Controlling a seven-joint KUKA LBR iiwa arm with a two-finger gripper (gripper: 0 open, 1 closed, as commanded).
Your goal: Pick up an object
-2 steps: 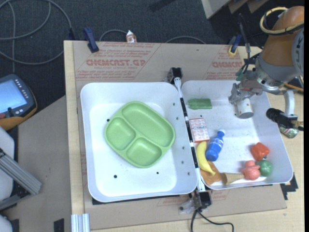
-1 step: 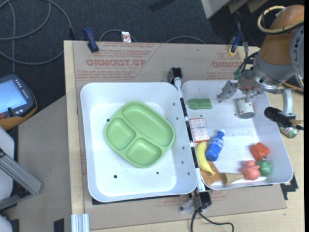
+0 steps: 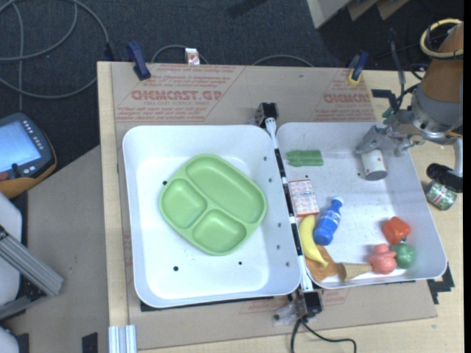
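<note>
The arm is hanging over the right bin, its gripper near the far edge; I can't tell its state. The blue bottle is lying beside the banana, untouched.

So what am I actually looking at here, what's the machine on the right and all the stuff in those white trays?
One camera looks down at a slant on a bench with two shallow white bins. The grey robot arm with an orange band reaches in from the right. Its end effector hangs over the right bin; whether it grips anything is unclear. The left bin holds a green divided plastic plate. The right bin holds a flat green block, a small printed card, a blue plastic bottle, a yellow banana, and red and green toy fruit.
</note>
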